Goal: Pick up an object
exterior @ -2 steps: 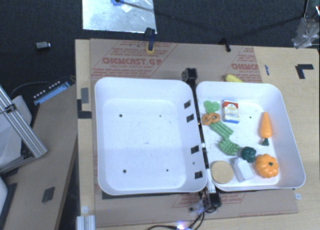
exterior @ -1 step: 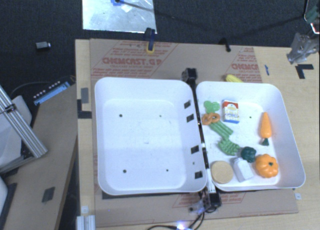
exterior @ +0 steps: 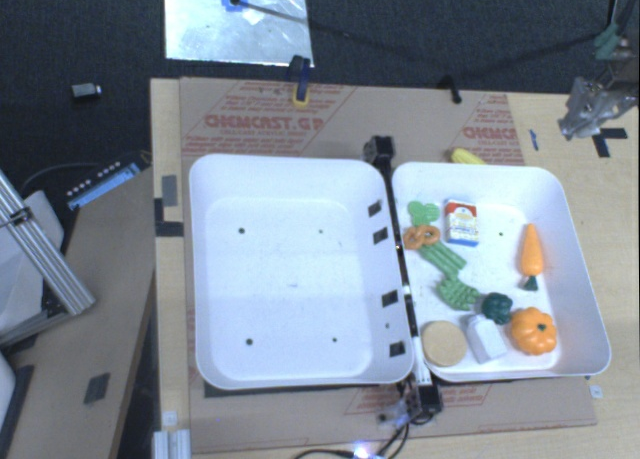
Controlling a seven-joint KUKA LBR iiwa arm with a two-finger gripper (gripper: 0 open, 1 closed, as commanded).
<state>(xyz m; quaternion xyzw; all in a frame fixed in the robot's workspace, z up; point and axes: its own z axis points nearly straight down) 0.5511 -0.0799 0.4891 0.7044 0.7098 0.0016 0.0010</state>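
Pincer (exterior: 598,112) hovering at upper right, beyond right bin (exterior: 575,237); grip state impossible to tell. Carrot (exterior: 530,250) lying below-left of it near bin's right wall, long axis pointing roughly toward pincer; pumpkin (exterior: 531,330) sitting farther off.

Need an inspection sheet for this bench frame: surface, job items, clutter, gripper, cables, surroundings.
Surface: cardboard sheet on the bench bears two white bins; left bin and right bin sit side by side, joined by black clips.
Job's things: all in the right bin: carrot, orange pumpkin, small carton, pretzel, green pieces, dark green piece, round tan disc, grey block.
Clutter: yellow item outside the right bin's far rim; yellow clamp.
Gripper: metal end at upper right, over the bench edge; fingers unclear.
Cables: black cable across the dark floor.
Surroundings: foil sheet, aluminium rail.
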